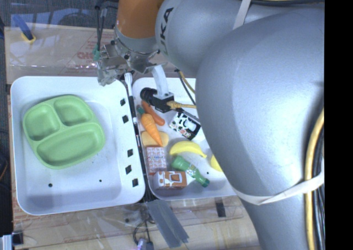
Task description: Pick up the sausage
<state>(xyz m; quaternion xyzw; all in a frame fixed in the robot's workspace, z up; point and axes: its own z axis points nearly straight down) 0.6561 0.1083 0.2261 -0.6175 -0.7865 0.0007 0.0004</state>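
The sausage (pixel 153 112), a short reddish-orange stick, lies in the right bin (pixel 220 188) near its left wall, slanting down to the right. An orange carrot (pixel 150 129) touches it just below. My gripper (pixel 108 75) hangs over the far right corner of the left bin (pixel 71 193), up and to the left of the sausage and apart from it. The grey arm covers much of the right bin's right side.
A green divided plate (pixel 62 129) rests in the left bin. The right bin also holds a banana (pixel 187 148), a green bottle (pixel 191 169), a cow-patterned item (pixel 185 125), a small packet (pixel 156 158) and a brown carton (pixel 170 179).
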